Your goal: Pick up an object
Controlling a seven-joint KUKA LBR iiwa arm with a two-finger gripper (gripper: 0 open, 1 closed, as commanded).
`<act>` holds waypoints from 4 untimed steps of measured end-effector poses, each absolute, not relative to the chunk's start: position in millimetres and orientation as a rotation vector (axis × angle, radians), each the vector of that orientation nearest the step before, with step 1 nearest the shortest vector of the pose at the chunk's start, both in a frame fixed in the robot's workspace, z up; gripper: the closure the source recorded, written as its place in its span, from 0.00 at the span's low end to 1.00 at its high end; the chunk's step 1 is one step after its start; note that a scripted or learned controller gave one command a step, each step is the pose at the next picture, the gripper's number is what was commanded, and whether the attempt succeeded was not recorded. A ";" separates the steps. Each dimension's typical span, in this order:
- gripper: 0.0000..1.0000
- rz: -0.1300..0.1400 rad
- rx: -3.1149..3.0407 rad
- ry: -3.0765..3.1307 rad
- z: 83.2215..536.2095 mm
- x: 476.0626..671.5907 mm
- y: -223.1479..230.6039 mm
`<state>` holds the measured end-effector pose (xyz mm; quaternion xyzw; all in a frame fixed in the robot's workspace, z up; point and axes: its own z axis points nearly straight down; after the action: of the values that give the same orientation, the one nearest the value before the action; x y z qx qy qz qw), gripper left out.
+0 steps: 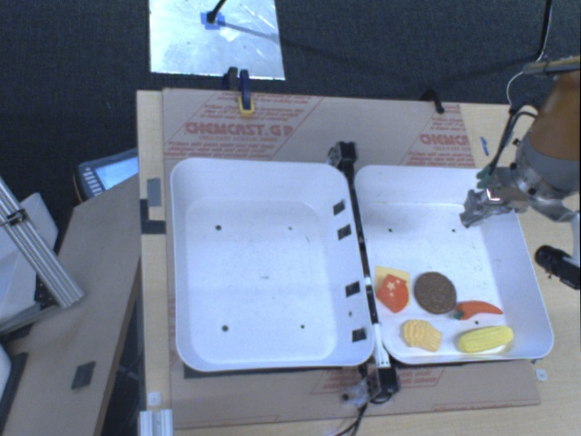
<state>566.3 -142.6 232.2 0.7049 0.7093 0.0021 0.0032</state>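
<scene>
The right bin (427,189) holds several toy foods along its near edge. A yellow cheese wedge with a red patch (392,290) lies at the left, a brown round cookie (436,292) beside it. An orange-red chili (479,310) rests to the right of the cookie. Nearer the front rim lie a ridged yellow piece (422,335) and a yellow corn cob (485,339). My gripper (476,211) hovers over the bin's far right part, well behind the foods and apart from them. Nothing shows between its fingers.
The left bin (263,262) sits beside the right one, joined by a black clipped seam (356,252). Both rest on a cardboard sheet (300,125). A shiny foil sheet (216,25) lies at the back. A black part (558,266) juts in at the right.
</scene>
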 end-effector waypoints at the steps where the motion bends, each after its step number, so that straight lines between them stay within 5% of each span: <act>1: 1.00 0.011 2.204 2.223 261.0 659.6 -142.6; 2: 1.00 -0.001 2.224 2.211 287.0 607.2 -211.8; 3: 1.00 0.007 2.207 2.222 315.3 671.9 -205.6; 4: 1.00 -0.002 2.219 2.225 252.4 668.4 -205.8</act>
<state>668.4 -205.8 252.4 0.7061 0.7081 -0.0006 -0.0003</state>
